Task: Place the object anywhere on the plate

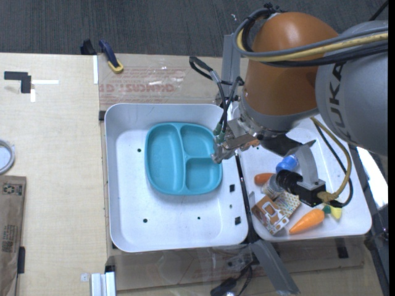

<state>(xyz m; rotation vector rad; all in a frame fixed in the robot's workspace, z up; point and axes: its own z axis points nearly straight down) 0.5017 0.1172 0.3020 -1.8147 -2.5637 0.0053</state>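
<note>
Whether the jaws (220, 145) are open or closed cannot be told. Just left of them lies the turquoise three-compartment plate (182, 158); an orange carrot (307, 221) lies well right, below.

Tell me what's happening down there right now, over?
Hand at plate's right rim, grip unclear. Carrot and other items in right bin. Nothing on plate yet.

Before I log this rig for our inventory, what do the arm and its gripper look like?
The arm is a bulky grey casing with a glossy orange dome-shaped band and part of dark lettering on its side. Yellow and black cables loop over the orange band, and another yellow-black cable hangs lower down. The gripper is a small dark metal assembly.
</note>
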